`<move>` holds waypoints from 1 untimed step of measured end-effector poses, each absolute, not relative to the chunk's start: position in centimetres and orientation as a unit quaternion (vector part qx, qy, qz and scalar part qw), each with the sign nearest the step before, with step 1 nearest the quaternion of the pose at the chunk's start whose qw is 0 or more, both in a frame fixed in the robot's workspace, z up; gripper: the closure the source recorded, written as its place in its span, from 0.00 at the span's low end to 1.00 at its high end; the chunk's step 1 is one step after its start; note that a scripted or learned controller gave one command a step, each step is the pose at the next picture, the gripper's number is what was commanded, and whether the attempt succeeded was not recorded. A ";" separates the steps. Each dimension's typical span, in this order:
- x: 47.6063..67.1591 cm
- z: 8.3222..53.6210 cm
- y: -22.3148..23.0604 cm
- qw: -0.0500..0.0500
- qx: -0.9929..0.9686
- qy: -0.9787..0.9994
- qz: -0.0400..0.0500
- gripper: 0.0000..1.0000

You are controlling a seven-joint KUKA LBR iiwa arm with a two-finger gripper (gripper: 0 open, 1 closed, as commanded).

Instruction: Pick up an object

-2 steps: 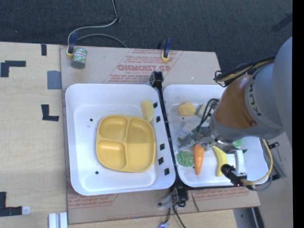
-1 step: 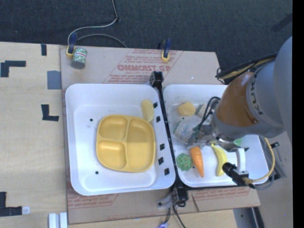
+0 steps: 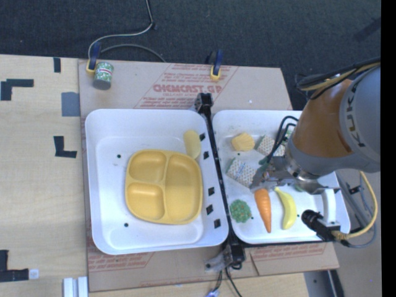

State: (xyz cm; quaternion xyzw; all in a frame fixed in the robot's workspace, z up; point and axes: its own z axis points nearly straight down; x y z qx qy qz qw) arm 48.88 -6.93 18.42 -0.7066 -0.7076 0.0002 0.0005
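The arm (image 3: 337, 129) reaches in from three o'clock over the right bin (image 3: 247, 117), and its gripper (image 3: 267, 177) hangs low just above the carrot (image 3: 264, 208); how it is set cannot be told from here. The carrot lies near the bin's six o'clock edge, with a banana (image 3: 287, 208) just beside it at three o'clock and a green lump (image 3: 241, 211) at nine o'clock. In the left bin (image 3: 99, 166) sits a yellow divided plate (image 3: 164, 186).

Arm (image 3: 346, 135) cut off at right edge, hiding part of right bin (image 3: 247, 119); jaws' state unclear.
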 end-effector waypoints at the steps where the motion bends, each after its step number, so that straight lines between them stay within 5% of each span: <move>1: 53.3 21.7 1.2 0.001 -0.706 -0.708 0.000 1.00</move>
